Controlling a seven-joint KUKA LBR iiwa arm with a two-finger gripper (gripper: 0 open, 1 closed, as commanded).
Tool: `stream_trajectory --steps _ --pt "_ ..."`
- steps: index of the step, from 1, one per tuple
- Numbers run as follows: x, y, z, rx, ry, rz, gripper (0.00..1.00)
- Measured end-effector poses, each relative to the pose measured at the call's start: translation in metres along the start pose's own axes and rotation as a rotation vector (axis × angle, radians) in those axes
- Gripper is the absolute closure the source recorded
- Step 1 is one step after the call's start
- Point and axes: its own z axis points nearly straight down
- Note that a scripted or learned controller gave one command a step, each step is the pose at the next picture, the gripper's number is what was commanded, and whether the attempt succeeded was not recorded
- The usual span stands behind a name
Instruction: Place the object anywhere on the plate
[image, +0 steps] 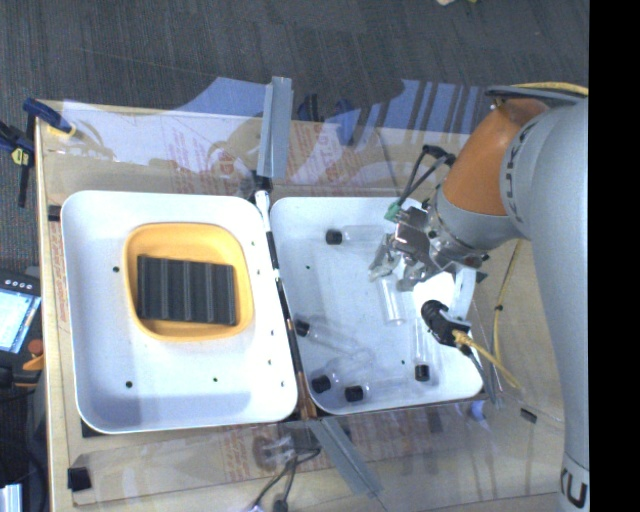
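We are seeing the end effector (398, 268) hanging low over the right bin (310, 250), metallic and angular; whether its fingers are spread or closed we cannot tell. A clear, glassy object (394, 300) is lying on the bin's smooth white floor just below it. The grey arm (560, 250), orange-banded, is bending in from the bin's right. Left of this bin, a rounded yellow plate (190, 240) holding a dark ribbed insert is sitting in the left bin (100, 350).

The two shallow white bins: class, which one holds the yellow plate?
The left white bin holds the yellow plate, with its dark ribbed centre. The right white bin, where the gripper works, has no plate.
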Motion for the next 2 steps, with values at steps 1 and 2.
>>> stream_trajectory --steps 1,2 --pt "0.029 0.01 -0.02 0.0 -0.002 -0.286 1.0" --pt "0.077 0.002 -0.018 0.002 -0.001 -0.483 1.0"
